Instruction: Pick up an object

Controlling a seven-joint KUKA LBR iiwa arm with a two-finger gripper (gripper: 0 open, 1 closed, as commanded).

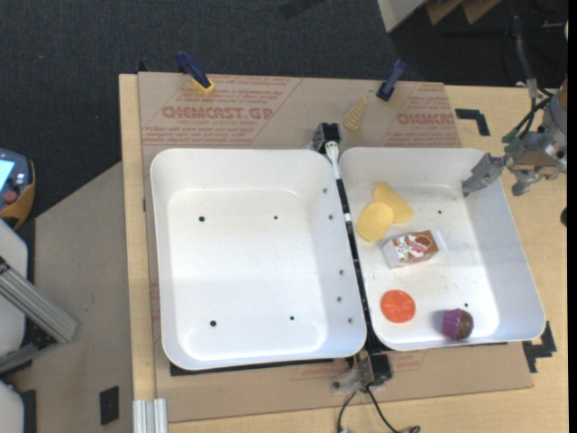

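While my pincer [491, 177] hangs over the right bin's [509, 260] far right rim, I cannot tell its state; nothing seems gripped. Candidates cluster there: yellow pieces [382, 212], packet [413, 247], orange disc [398, 306], purple object [455, 323].

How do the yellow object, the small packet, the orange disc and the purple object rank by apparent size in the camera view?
1. yellow object
2. small packet
3. orange disc and purple object: they look too alike to rank.
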